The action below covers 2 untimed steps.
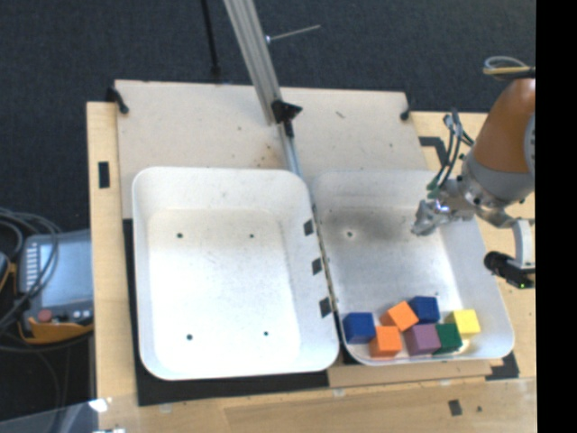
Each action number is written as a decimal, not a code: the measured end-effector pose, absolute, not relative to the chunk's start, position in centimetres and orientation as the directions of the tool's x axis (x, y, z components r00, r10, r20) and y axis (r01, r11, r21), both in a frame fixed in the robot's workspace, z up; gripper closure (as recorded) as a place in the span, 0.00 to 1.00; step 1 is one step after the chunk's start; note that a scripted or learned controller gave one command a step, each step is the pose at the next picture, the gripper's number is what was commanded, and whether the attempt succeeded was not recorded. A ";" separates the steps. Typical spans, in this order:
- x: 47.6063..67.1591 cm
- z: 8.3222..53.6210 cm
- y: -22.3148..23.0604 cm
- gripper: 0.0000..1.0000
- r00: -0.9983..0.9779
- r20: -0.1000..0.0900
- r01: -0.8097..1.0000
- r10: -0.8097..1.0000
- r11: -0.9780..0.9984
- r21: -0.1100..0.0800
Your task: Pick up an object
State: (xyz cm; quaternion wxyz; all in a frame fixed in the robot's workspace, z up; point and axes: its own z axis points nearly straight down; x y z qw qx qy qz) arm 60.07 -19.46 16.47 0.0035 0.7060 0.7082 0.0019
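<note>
1. Two shallow white bins sit side by side on the bench (270, 133). The left bin (225, 188) shows only a few dark specks on its floor.
2. The right bin (379, 242) touches the left one along their shared edge and holds all the blocks, bunched at its near end.
3. The arm (503, 142), grey with an orange band, comes in from the right, above the far right corner of the right bin.
4. A metal rail (252, 43) slants from the top of the view down to the gap between the bins.
5. The gripper (427, 216) hangs over the far right part of the right bin, well apart from the blocks. Too small and blurred to read: cannot tell whether it is spread or closed. No block seen at it.
6. Blocks, all close together:
   - blue block (359, 327), leftmost
   - orange block (402, 315), beside a second orange block (388, 340) nearer the rim
   - dark blue block (425, 308), just right of the upper orange one
   - purple block (421, 338), between the lower orange one and the green block (449, 336)
   - yellow block (466, 322), rightmost
</note>
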 end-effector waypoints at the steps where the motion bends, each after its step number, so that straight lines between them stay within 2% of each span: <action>1: 60.2 21.8 -19.6 1.00 -0.004 -0.003 1.000 1.000 0.004 0.008; 2: 60.5 23.2 -13.9 1.00 -0.008 0.001 1.000 1.000 0.008 0.004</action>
